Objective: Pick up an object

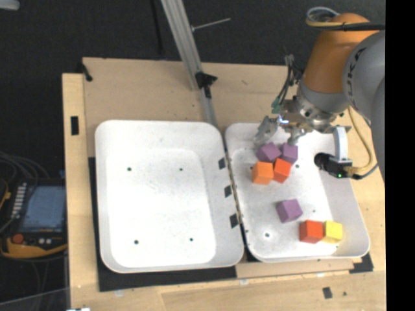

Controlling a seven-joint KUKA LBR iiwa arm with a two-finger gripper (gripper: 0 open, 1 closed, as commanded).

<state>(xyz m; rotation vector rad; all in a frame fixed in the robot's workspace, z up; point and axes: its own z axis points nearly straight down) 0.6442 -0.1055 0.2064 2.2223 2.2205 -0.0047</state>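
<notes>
- Camera view gives us the arm point(337, 50) reaching in over the right bin point(337, 193), with the left bin point(162, 193) lying beside it; if a grasp slips here, we judge a block could skid against the bin wall or into the gap between the two bins.
- We see the gripper point(280, 129) hanging just above a tight cluster at the bin's far end, its two fingers spread apart with nothing between them. We judge the main risk to be a descent that lands a finger on top of a block instead of beside it.
- Our likeliest target is the cluster itself: a purple block point(267, 152) and a second purple block point(290, 151), touching or nearly so, with an orange block point(262, 172) and a red-orange block point(283, 168) pressed just in front. So little room shows between them that the fingers may wedge, or close on two at once.
- We think a nudge could scatter the cluster and leave the claw closing on air.
- Easier picks sit well apart: a lone purple block point(288, 209), then a red block point(312, 230) touching a yellow block point(333, 230).
</notes>
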